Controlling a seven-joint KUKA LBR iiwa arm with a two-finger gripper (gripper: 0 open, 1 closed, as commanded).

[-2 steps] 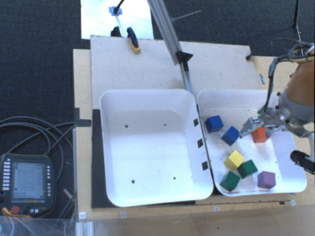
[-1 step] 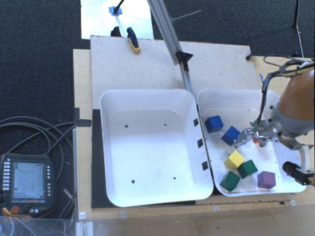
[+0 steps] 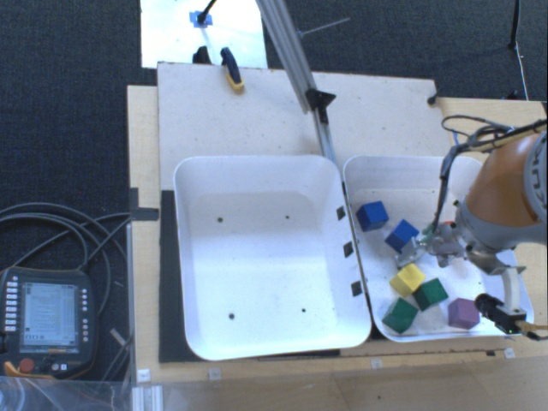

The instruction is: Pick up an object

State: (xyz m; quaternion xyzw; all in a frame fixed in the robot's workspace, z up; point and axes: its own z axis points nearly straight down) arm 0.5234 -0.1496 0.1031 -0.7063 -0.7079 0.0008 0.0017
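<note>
The right bin (image 3: 390, 174) holds several small blocks. Two blue cubes (image 3: 372, 215) (image 3: 402, 235) lie toward its left wall. Below them sit a yellow block (image 3: 408, 278), two green blocks (image 3: 431, 294) (image 3: 400, 314) and a purple block (image 3: 463, 313). My gripper (image 3: 425, 248) hangs low in this bin, just right of the lower blue cube and above the yellow block. The orange and grey wrist (image 3: 505, 199) reaches in from the right and hides the bin's right part.
The left bin (image 3: 257, 174) stands beside the right one. A slanted metal pole (image 3: 291, 50) crosses the back of the bench. A teach pendant (image 3: 47, 319) with cables lies at the lower left. A yellow-handled clamp (image 3: 232, 68) sits at the back.
</note>
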